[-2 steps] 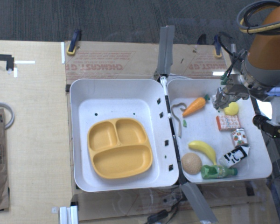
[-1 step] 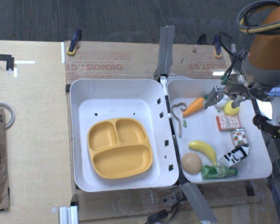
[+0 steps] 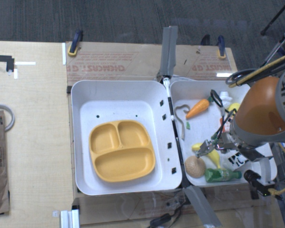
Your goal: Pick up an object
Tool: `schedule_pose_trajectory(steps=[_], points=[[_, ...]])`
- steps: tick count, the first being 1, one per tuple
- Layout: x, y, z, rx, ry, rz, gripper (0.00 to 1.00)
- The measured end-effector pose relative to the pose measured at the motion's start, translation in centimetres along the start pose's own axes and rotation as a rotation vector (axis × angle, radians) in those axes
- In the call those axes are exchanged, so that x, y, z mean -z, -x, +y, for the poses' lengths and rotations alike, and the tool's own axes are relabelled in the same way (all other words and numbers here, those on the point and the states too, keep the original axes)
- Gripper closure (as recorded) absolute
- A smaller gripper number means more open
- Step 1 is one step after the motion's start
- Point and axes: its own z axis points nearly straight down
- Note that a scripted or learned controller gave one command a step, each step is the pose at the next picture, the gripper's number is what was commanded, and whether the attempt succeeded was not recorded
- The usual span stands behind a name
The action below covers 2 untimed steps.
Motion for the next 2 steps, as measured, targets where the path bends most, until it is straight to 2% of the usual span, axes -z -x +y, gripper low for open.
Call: schedule_pose_trajectory(steps=[1, 2], points=[[-2.6, 0.9, 1.8, -0.015, 0.002, -0.001, 0.0], [7.4, -2.7, 0.6, 0.029, 0.002, -0.001, 0.0]])
